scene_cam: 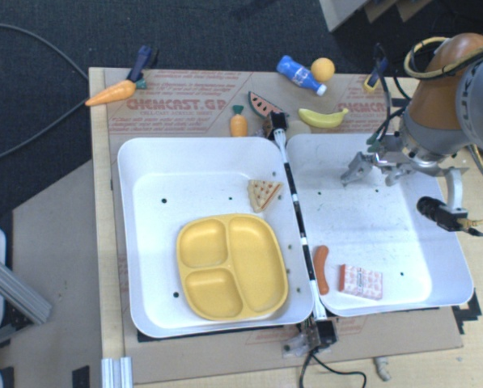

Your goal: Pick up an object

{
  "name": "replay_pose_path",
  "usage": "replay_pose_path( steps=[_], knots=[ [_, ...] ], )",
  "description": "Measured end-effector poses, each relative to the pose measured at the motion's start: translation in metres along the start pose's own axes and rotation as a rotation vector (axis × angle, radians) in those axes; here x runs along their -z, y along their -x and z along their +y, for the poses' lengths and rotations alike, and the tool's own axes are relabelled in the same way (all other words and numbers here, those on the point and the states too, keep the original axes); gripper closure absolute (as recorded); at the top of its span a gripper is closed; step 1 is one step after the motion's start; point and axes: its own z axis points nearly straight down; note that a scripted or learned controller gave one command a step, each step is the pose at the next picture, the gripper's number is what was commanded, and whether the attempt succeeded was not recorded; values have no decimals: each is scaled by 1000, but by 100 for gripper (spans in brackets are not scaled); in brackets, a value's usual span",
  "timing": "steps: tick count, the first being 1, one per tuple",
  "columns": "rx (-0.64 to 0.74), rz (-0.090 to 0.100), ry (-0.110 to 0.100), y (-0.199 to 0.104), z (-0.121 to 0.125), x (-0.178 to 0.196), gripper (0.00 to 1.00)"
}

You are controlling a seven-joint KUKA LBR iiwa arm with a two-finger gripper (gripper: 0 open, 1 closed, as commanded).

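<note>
My gripper point(374, 171) hangs over the back of the right bin point(435, 297), its two fingers spread apart with nothing between them. In that bin's front left corner lies a red sausage point(321, 268), and just right of it a red-and-white packet point(361, 281). Both lie well in front of the gripper. The left bin point(144, 217) holds a yellow divided plate point(231, 265) and a tan waffle wedge point(264, 193) near its back right.
Behind the bins on the cardboard lie a banana point(322, 118), a blue bottle point(299, 74), an orange ball point(323, 69), a watermelon slice point(262, 103), a small orange toy point(239, 124) and a carrot point(112, 94). A black divider point(298, 217) runs between the bins.
</note>
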Motion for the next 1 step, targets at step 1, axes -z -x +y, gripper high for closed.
replay_pose_path(
  steps=[1],
  knots=[
    [-2,-2,-1,78,46,57,0]
  ],
)
